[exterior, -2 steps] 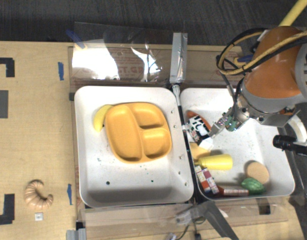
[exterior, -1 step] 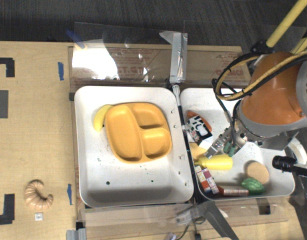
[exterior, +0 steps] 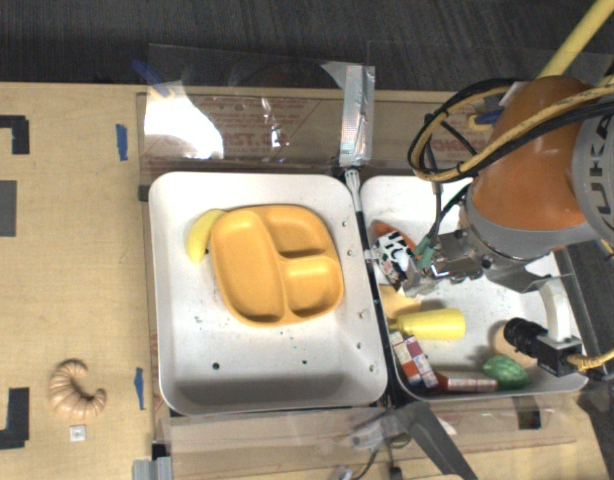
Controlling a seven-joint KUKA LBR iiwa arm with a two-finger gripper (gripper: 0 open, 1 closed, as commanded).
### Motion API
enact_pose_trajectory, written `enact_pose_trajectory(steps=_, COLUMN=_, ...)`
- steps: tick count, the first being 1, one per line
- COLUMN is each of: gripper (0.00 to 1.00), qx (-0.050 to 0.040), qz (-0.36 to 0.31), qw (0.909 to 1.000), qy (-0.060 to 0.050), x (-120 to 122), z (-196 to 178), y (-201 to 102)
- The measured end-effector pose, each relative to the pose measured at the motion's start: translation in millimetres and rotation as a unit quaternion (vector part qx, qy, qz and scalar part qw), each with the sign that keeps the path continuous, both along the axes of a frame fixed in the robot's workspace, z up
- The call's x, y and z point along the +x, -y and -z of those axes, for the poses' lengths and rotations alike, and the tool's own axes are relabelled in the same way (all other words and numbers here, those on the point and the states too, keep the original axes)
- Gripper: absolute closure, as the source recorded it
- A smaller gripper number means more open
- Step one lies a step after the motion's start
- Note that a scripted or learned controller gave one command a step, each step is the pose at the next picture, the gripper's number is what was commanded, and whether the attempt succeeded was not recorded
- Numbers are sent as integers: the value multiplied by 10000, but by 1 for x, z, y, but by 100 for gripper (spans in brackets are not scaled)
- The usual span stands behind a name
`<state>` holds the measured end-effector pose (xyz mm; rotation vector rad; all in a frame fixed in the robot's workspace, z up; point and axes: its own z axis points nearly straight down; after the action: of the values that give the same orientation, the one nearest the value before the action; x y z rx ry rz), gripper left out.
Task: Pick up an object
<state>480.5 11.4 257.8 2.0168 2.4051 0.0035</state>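
Low in the right bin [exterior: 557,298], pincer [exterior: 415,273] hangs beside a black-and-white toy [exterior: 391,253].

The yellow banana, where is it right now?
In the camera view the banana lies in the left bin, at its upper left, tucked against the orange divided plate.

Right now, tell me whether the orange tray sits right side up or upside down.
Right side up: the orange tray in the left bin shows its three hollow compartments facing up.
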Motion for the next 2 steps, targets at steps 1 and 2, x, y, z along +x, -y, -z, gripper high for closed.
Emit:
enact_pose_trajectory(steps=1, gripper=100, qx=-8, qz=-1918, qw=9814, qy=8, x=0, z=-48, y=-13)
enact_pose_trajectory(steps=2, gripper=100, qx=2, qz=-2085, qw=9780, qy=-54, x=-3, z=67, y=6)
